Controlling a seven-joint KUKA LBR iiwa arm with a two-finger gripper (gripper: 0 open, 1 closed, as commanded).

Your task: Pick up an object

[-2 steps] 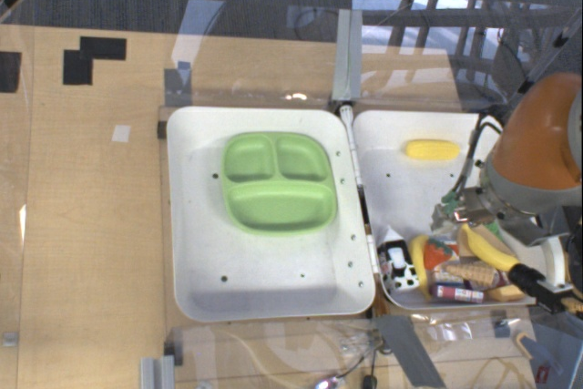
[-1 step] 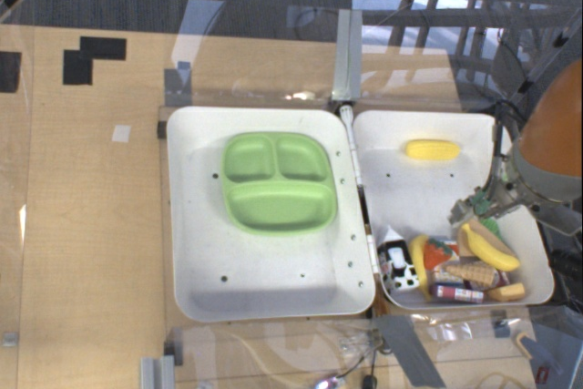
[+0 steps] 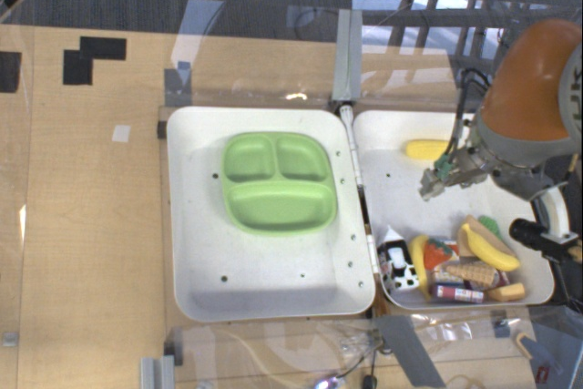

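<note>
My gripper (image 3: 441, 179) hangs over the middle of the right bin (image 3: 393, 161), reaching in from the right. Just behind it, near the bin's far wall, lies a yellow banana-like piece (image 3: 423, 149), partly hidden by the wrist. A pile of toy food sits in the bin's front corner: a banana (image 3: 488, 247), a red piece (image 3: 438, 254), a yellow piece (image 3: 418, 250), a black and white cow figure (image 3: 398, 263), a waffle cone (image 3: 472, 272) and a marker-like stick (image 3: 458, 292). Nothing shows between the fingers.
The left bin (image 3: 196, 278) holds a green divided plate (image 3: 278, 180) at its centre. A metal divider (image 3: 357, 187) runs between the two bins. The arm's orange band (image 3: 536, 77) looms over the right bin's far right corner.
</note>
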